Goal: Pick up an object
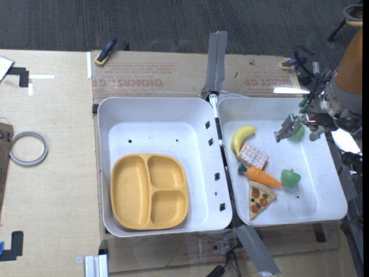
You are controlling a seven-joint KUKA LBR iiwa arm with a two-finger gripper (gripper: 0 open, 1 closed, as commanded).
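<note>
The right bin (323, 212) holds a yellow banana (242, 138), a small red and white box (253, 154), an orange carrot (264, 176), a green pepper toy (290, 178) and a pizza slice (260, 199). My gripper (298, 133) hangs over the bin's far right part with its two fingers spread apart, so it is open. A small green object (297, 131) shows between and below the fingers, touching neither that I can see. The box, carrot and banana lie close together by the bin's left wall.
In the left bin (115, 114) lies a yellow divided plate (150, 190). A grey divider bar (217, 62) runs between the bins at the back. A tape roll (27, 148) rests on the bench at far left. Blue clamps (105, 51) sit at the cardboard's back edge.
</note>
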